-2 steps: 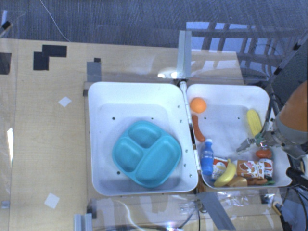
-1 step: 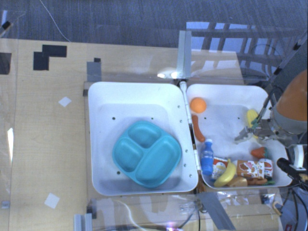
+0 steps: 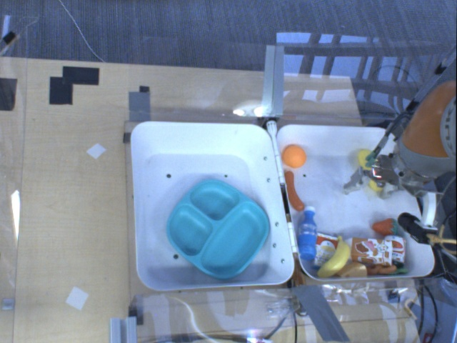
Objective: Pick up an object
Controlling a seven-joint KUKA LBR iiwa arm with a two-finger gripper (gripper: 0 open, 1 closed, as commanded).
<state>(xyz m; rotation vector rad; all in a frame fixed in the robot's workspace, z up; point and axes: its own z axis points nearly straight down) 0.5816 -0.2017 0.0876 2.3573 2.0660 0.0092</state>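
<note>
My gripper [image 3: 365,187] is low in the right bin [image 3: 335,138], near its right side, and stands open. One grey finger [image 3: 351,185] points left and the other sits near the wrist. A small yellow object [image 3: 365,158] lies right at the gripper, partly hidden by it; I cannot tell whether they touch. An orange ball [image 3: 293,156] rests at the bin's back left, with a red sausage [image 3: 293,190] below it. Along the front lie a blue bottle [image 3: 307,233], a banana [image 3: 335,259], snack packs [image 3: 378,251] and a small orange piece [image 3: 383,226].
The left bin [image 3: 153,191] holds a blue divided plate [image 3: 218,227]. The arm's orange band [image 3: 434,127] and grey wrist overhang the right bin's right edge. A metal post [image 3: 273,81] stands behind the wall between the bins.
</note>
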